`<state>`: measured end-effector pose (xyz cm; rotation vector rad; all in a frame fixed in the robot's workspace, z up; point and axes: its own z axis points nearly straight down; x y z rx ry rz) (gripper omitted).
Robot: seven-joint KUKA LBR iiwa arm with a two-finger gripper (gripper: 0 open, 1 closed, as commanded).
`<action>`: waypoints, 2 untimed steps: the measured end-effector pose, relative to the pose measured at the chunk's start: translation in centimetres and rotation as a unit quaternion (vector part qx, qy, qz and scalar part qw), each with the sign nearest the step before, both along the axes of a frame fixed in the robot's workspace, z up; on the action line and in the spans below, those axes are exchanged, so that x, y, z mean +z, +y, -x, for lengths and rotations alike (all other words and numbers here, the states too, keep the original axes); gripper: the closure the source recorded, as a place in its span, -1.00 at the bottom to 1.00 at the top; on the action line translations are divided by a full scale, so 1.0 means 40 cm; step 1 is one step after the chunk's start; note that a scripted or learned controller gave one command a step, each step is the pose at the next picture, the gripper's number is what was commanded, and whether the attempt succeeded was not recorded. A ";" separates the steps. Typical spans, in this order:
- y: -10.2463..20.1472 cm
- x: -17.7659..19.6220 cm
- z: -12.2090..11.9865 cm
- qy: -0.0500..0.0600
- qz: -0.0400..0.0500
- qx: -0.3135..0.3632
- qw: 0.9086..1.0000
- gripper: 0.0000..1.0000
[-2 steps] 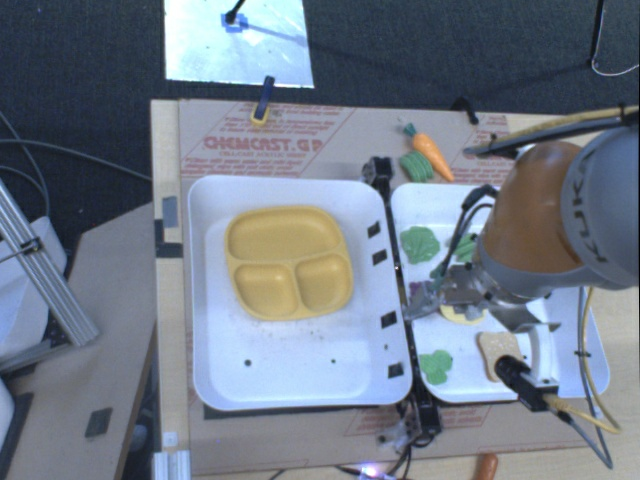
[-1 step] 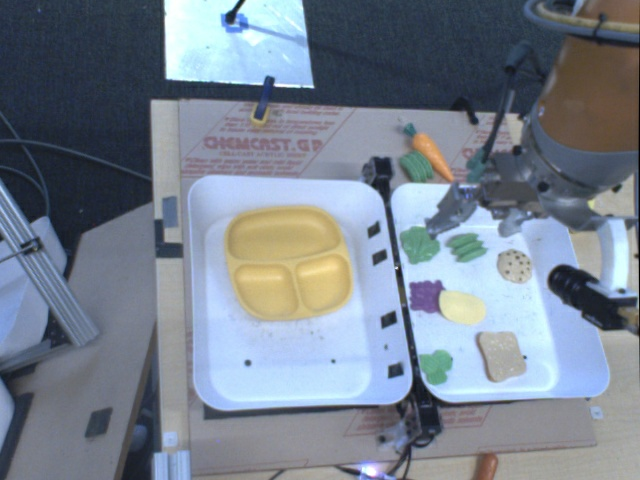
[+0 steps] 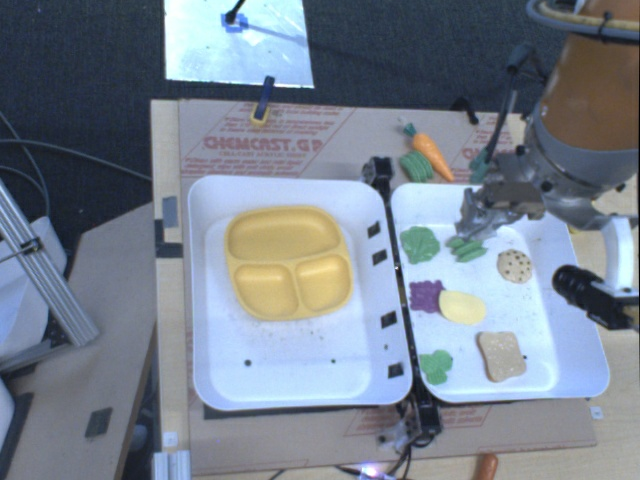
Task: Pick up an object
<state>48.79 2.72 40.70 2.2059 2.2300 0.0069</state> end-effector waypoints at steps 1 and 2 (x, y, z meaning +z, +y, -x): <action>0.054 -0.521 0.010 0.010 0.000 -0.005 1.000 1.00; 0.219 -0.426 -0.182 -0.002 -0.001 0.000 1.000 1.00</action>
